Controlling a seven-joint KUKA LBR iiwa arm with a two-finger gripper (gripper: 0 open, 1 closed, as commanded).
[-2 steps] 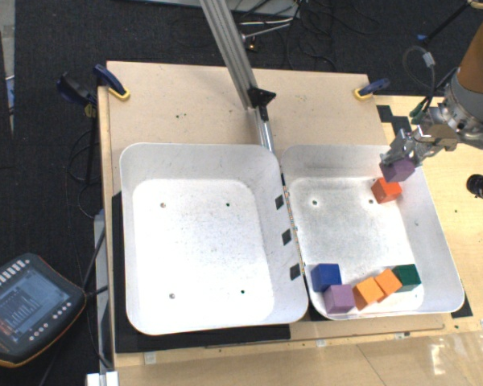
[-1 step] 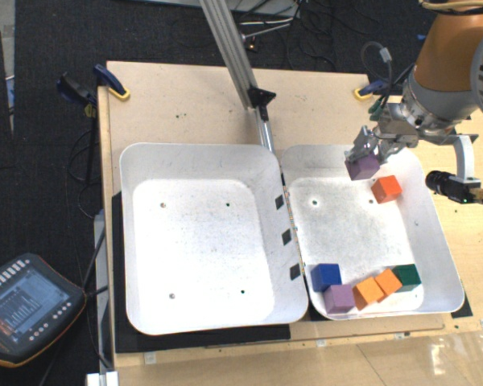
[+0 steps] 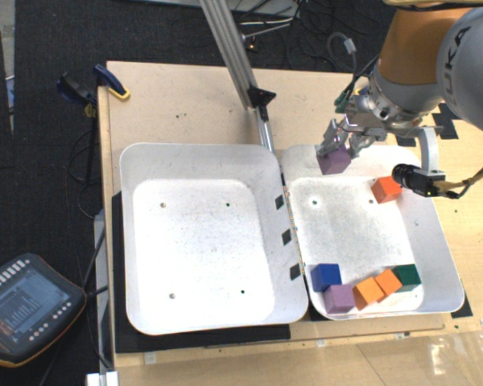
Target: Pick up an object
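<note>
From above, the grey arm with its orange band reaches in from the right, and its hand hangs over the far left corner of the right shallow white bin, its fingers closed on a small purple cube held clear of the bin floor. An orange cube lies near the far right of that bin. Along the near rim sit a blue cube, a second purple cube, another orange cube and a green cube, close together. The left white bin lies beside it on the tan wooden counter.
</note>
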